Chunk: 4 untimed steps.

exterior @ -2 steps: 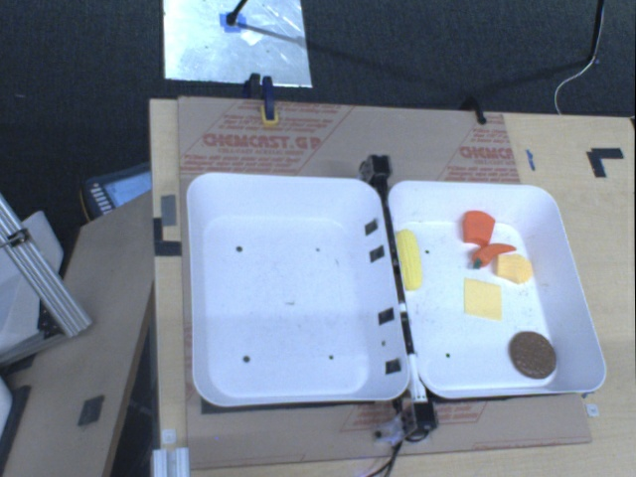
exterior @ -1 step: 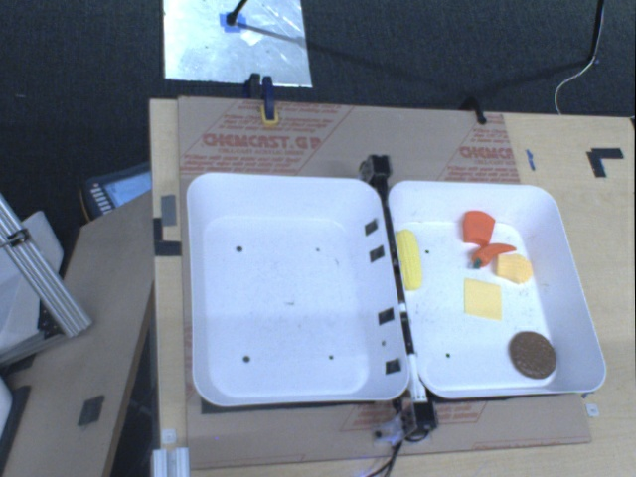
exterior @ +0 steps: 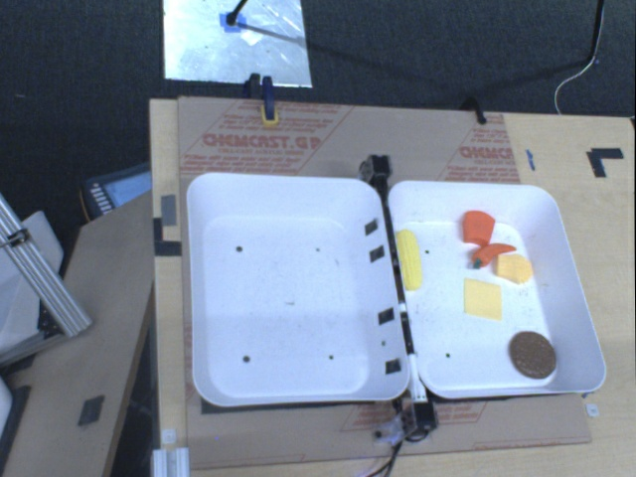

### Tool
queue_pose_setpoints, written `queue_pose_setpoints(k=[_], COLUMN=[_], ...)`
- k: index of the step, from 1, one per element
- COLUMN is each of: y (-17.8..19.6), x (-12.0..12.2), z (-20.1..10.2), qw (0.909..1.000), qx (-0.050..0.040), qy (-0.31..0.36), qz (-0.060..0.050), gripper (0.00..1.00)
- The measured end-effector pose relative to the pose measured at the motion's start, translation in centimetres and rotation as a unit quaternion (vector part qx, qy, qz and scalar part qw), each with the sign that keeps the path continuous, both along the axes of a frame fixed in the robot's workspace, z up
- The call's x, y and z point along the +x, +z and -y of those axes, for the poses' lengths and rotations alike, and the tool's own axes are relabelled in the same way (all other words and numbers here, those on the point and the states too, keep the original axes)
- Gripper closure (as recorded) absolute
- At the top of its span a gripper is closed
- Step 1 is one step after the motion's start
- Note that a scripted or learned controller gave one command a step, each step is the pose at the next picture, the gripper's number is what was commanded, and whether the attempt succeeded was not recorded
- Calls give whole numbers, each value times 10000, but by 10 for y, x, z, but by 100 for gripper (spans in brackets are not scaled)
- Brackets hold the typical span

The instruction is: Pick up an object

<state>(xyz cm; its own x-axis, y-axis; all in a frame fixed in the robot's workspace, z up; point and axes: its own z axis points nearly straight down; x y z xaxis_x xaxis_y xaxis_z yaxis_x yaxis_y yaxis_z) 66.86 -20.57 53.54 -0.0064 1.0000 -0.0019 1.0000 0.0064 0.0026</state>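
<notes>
Six candidate objects are seen lying in the right bin (exterior: 571, 266), in the lower right of the frame. A yellow corn cob (exterior: 408, 258) is laid lengthwise just beside the bin's left wall. An orange piece (exterior: 477, 226) is found near the top, with a small orange bit (exterior: 488, 254) just below it, and a yellow-orange wedge (exterior: 515, 268) is set just to that bit's right. A flat yellow square (exterior: 484, 299) is placed lower down, near the middle. A brown round disc (exterior: 533, 354) is parked by the bottom right corner, apart from the rest. None of them is being gripped or lifted. Whether the pincer is released or clenched cannot be told.

The left bin (exterior: 199, 266) is butted against the right one, joined by black clips (exterior: 378, 254). Both are carried on a cardboard sheet (exterior: 298, 137) with red lettering. A shiny silver sheet (exterior: 237, 28) is spread at the upper left.
</notes>
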Motion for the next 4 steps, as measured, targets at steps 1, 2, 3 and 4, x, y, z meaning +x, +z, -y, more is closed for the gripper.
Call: queue_pose_setpoints(k=[1, 2, 3, 4], y=[0, 0, 0, 0], x=[0, 0, 0, 0], z=[0, 0, 0, 0], qw=[10000, 10000, 10000, 10000], qx=[0, 0, 0, -1], qy=[0, 0, 0, 0], qz=[0, 0, 0, 0], gripper=[100, 100, 100, 100])
